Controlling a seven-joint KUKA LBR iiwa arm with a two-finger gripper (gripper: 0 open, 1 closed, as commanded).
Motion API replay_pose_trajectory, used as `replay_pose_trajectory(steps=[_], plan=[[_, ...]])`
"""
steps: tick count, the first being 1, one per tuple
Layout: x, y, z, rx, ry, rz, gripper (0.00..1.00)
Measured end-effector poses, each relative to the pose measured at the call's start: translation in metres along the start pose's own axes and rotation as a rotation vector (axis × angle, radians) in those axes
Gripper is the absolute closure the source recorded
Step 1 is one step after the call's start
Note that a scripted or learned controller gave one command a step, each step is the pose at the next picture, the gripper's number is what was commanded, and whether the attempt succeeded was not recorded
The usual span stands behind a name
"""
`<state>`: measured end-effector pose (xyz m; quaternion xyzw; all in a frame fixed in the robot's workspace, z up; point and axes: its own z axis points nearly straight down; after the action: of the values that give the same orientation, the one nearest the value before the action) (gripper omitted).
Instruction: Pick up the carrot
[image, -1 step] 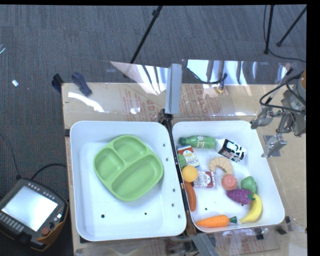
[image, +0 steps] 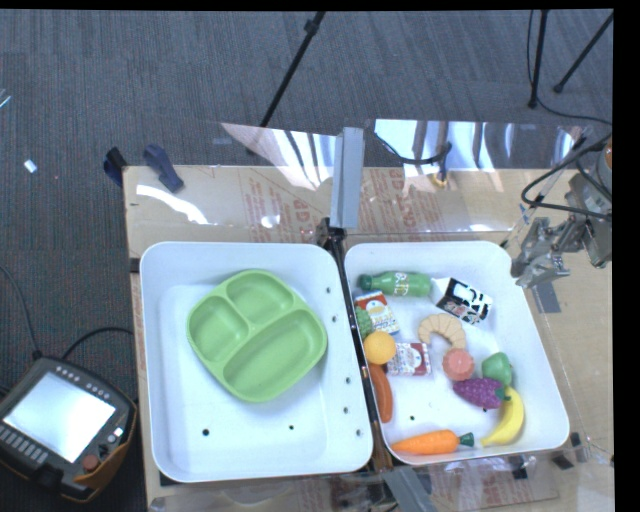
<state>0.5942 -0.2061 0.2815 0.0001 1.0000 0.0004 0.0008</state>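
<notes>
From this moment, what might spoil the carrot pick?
1. The carrot lies against the right bin's near wall, so a finger may strike the rim instead of closing around it.
2. The banana sits just past the carrot's leafy end and may get nudged or grabbed.
3. A second long orange piece lies along the bin's left wall; the program may take it for the target. The gripper is at the bin's far right corner.

Bright overhead light; glare on clear panel; sharp.
</notes>
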Motion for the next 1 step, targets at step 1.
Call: replay_pose_trajectory(steps=[1], plan=[[-0.0018,0.0026,-0.0104,0.0,-0.003,-0.005,1.0]])
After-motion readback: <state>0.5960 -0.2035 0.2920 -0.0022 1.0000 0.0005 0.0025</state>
